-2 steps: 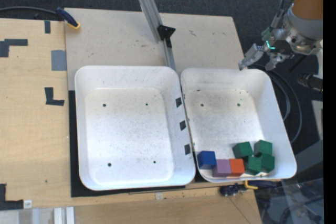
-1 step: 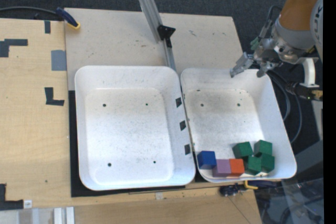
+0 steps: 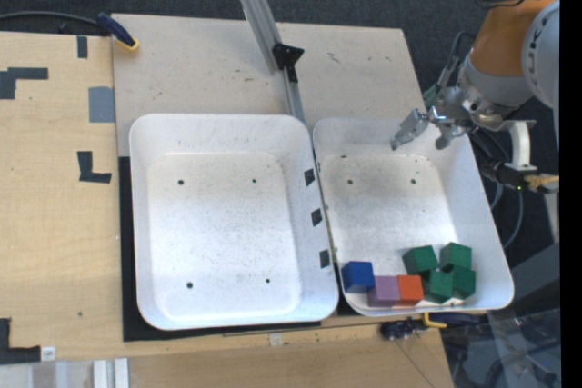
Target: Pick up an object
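1. The two-finger metal gripper [image 3: 423, 130] hangs over the right white bin's [image 3: 482, 195] far edge, fingers apart, gripping nothing.
2. Small blue [image 3: 358, 275], purple [image 3: 387, 289], orange [image 3: 410, 288] and green cubes [image 3: 441, 270] cluster in that bin's near corner, showing no long axis.

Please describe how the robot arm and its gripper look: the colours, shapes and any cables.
The arm is rounded and grey, with a glossy orange band above the wrist. Thin dark cables loop over its top. The gripper is small, of grey metal, with two slim fingers.
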Controlling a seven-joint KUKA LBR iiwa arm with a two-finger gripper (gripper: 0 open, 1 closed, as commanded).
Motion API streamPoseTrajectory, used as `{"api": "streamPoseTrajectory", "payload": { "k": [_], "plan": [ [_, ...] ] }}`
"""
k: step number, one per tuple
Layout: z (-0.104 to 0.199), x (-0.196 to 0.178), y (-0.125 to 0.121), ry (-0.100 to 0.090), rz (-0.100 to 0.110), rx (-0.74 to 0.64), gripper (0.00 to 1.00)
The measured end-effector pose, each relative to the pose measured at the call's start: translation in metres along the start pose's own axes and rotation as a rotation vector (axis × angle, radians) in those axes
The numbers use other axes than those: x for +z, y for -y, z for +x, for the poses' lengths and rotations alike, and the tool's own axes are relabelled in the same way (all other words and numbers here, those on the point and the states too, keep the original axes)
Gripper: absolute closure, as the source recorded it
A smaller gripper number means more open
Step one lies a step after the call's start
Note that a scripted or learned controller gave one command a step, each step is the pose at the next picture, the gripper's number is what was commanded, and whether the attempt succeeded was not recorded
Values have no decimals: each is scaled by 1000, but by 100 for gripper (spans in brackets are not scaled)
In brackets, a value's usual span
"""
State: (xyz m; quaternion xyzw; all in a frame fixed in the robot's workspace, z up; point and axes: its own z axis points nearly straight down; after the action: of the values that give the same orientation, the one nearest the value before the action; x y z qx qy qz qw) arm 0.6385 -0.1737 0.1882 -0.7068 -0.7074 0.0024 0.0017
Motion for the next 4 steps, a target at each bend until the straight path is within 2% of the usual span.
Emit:
{"api": "streamPoseTrajectory", "payload": {
  "k": [1, 2, 3, 4],
  "plan": [
    [-3, 45, 3, 0, 0, 0, 0],
    [-2, 32, 1, 0, -4, -3, 100],
    [3, -29, -5, 0, -11, -1, 100],
    [7, -74, -2, 0, -10, -1, 100]
  ]
}}
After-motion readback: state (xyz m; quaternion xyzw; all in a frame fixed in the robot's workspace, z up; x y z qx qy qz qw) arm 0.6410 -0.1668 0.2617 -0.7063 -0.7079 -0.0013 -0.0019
